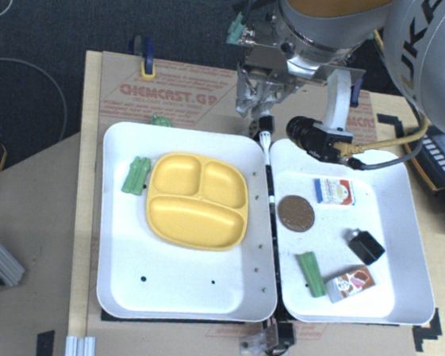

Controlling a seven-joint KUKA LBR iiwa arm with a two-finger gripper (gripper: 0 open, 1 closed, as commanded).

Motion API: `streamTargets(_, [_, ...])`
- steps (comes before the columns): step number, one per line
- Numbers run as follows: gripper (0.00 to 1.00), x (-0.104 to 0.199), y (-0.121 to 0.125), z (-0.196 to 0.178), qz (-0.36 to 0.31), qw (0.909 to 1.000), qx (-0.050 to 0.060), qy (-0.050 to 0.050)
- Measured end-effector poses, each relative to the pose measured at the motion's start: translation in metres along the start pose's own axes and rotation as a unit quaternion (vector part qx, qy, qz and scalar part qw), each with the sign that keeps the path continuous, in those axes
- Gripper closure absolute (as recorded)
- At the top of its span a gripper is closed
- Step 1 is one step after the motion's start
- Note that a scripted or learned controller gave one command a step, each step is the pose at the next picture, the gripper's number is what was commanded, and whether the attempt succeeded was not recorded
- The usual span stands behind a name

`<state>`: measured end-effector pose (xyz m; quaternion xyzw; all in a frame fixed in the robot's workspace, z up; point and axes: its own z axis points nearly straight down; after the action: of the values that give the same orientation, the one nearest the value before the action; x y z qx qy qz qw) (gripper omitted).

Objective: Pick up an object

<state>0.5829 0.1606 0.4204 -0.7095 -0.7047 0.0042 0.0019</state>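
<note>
While the grey arm with its orange band reaches in from the upper right, we see its tool hanging above the far end of the seam between the two white bins, over the cardboard sheet that covers the tabletop; we cannot tell from this angle how the tool is set, and nothing shows in its grip. In the left bin we find a yellow divided plate lying flat near the middle, with a green ridged block just beside its left rim. In the right bin we count five loose things, each lying apart from the others: a small red, white and blue box toward the far side, a round brown disc near the seam, a black block toward the right, a green stick lying aslant near the front, and a small red and white packet just beside it. A black cylindrical fitting with a yellow cable juts over the far rim of the right bin. A blue and yellow clamp grips the cardboard's far edge.
</note>
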Motion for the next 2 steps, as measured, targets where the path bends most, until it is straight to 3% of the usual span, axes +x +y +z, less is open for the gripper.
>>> streamTargets(1, [1.0, -0.058, -0.032, 0.047, 0.0, 1.0, 0.0, 0.001])
streamTargets(2, [1.0, -0.112, -0.051, 0.123, 0.0, 1.0, 0.001, 0.001])
